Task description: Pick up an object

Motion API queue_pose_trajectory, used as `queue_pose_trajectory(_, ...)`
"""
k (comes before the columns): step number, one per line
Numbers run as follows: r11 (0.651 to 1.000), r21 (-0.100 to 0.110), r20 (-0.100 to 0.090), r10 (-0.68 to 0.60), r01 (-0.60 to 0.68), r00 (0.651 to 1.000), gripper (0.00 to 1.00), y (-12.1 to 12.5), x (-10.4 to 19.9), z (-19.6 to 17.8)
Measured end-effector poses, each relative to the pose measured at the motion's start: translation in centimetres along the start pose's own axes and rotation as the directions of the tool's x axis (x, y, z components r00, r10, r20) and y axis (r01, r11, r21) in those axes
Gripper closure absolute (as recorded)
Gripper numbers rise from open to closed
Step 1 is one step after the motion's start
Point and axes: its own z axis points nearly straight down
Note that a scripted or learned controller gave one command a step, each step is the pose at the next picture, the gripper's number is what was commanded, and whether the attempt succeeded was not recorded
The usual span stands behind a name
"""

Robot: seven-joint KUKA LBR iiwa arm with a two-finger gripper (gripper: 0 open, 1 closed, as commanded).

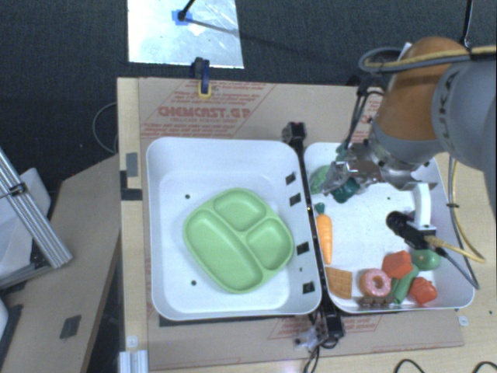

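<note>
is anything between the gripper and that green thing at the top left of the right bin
Nothing visible does. The gripper is right at the green object in the right bin; the carrot lies below, apart from it.

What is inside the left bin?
The left bin holds one thing: a green divided plate, lying flat with three hollows that look bare. Whatever lies beneath the plate is covered.
</note>
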Motion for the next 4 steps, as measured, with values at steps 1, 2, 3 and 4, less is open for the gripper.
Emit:
queue_pose_trajectory(1,1.0,0.0,-0.001,-0.001,0.001,1.0,1.0,2.4,4.9,-0.4)
queue_pose_trajectory(2,1.0,-0.001,-0.001,0.0,0.0,1.0,1.0,5.6,9.1,-1.2)
queue_pose_trajectory(3,1.0,0.001,0.001,0.003,-0.003,1.0,1.0,8.6,10.9,0.7)
queue_pose_trajectory(4,1.0,0.002,0.001,0.003,-0.003,1.0,1.0,8.9,11.2,0.7)
